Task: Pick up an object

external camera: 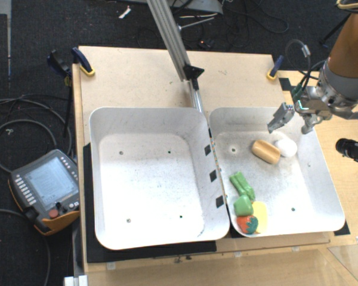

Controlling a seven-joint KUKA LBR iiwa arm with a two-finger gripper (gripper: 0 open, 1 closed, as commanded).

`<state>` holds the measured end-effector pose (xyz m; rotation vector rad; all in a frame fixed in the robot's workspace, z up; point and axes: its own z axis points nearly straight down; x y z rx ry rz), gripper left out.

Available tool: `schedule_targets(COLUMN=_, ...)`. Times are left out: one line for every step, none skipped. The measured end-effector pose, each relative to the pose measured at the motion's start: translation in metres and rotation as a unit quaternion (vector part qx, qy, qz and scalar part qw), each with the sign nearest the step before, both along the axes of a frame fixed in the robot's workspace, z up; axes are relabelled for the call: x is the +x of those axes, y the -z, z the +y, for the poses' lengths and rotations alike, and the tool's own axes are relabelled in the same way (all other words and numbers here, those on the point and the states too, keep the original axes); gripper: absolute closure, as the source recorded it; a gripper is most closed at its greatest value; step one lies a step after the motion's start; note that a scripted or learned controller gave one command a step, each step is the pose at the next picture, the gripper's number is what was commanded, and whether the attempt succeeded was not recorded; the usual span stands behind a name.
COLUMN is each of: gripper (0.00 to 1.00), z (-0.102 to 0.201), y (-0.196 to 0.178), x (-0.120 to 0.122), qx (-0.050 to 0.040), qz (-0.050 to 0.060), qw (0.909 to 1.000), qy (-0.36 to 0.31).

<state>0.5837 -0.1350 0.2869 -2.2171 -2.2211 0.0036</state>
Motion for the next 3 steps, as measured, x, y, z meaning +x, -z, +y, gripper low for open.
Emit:
schedule_targets(gripper=0.0, z=0.0, y=-0.002, x=0.001, qx=-0.0005, qz=-0.002, qw=1.0, qy=0.0)
schedule_targets(gripper=0.0, z=0.006, y=0.059, x=0.005, qx=-0.0001, qz=0.001, qw=1.0, qy=0.001)
schedule_targets(gripper=0.0, z=0.006, y=0.124, x=0.004, qx=0.0001, qz=0.002, qw=1.0, qy=0.001)
